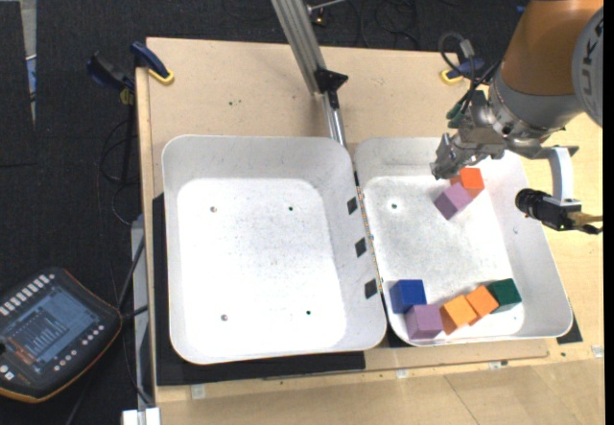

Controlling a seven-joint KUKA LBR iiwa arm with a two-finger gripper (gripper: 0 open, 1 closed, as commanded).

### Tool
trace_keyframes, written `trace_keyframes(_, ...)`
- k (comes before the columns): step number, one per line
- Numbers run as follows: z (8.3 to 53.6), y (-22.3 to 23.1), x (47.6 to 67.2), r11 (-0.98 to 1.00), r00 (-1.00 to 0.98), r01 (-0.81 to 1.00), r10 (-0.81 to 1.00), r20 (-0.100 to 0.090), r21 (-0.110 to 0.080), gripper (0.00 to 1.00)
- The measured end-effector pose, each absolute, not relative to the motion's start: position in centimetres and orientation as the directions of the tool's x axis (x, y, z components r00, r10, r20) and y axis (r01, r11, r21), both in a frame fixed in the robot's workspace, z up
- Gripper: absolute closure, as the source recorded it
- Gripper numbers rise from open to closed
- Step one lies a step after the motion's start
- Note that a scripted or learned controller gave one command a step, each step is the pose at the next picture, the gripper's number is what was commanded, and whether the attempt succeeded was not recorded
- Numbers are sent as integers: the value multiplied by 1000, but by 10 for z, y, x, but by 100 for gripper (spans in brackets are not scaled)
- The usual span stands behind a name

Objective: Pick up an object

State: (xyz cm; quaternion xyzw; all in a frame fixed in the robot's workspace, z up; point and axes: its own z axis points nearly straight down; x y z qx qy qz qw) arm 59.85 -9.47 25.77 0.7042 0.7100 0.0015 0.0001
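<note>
The right bin [537,260] holds several small blocks. An orange block [471,179] and a purple block [451,200] lie together near its far side. My gripper [449,167] hangs just above and left of these two, at the orange block's edge; nothing shows between its fingers. Along the bin's near edge sit a blue block [408,294], a purple block [424,320], an orange block [460,309] and a green block [503,295].
The left bin [192,222] lies beside the right one. A metal pole [293,15] slants down to the seam between the bins. A pendant [48,332] rests at lower left, clamps [144,60] at the bench's far corners.
</note>
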Motion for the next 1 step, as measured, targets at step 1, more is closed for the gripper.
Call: trace_keyframes(1, 255, -40, 613, 9, -9, 1000, 1000, 1, 2, 100)
